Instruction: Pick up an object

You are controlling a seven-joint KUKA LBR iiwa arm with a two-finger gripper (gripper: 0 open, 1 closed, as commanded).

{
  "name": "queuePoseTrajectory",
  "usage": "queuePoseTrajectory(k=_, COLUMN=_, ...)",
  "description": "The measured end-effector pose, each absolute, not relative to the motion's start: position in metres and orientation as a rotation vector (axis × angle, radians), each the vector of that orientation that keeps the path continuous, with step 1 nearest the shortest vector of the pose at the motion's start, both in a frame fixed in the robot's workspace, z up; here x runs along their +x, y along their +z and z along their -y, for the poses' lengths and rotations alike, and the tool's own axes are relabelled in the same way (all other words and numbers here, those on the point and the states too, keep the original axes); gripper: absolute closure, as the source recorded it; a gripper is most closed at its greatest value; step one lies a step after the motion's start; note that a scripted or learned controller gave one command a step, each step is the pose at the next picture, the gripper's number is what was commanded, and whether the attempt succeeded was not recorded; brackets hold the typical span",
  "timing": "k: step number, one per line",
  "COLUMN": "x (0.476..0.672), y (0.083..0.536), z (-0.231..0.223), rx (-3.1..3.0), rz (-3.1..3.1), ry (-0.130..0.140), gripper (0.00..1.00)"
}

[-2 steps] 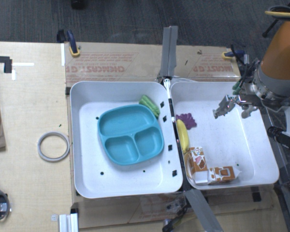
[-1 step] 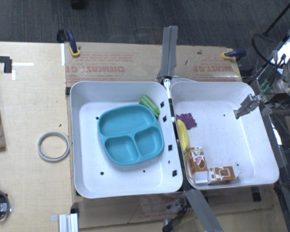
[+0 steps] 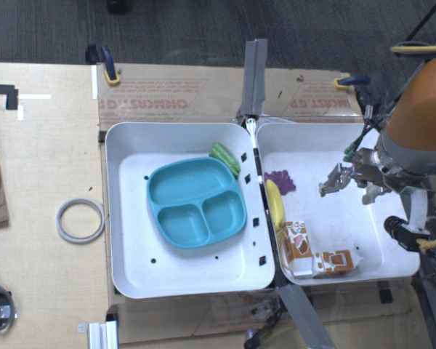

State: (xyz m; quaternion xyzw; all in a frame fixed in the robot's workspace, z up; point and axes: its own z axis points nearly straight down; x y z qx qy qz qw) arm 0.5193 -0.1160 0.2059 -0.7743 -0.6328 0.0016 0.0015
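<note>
A yellow banana (image 3: 275, 203) is lying in the right bin (image 3: 363, 264), right up against the wall between the two bins. A small purple bunch of grapes (image 3: 280, 181) is sitting just beside its top end. Two orange and white cartons (image 3: 312, 253) are lying on their sides near the front of that bin, touching each other. In the left bin (image 3: 123, 217), a blue plate with three sections (image 3: 196, 202) is lying flat. A green toy vegetable (image 3: 225, 158) is poking out by the plate's back edge.
</note>
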Motion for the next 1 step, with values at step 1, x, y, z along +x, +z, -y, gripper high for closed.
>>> queuePoseTrajectory(k=1, x=0.4826, y=0.103, z=0.1168, rx=-2.413, rz=2.016, ry=-0.003, gripper=0.0)
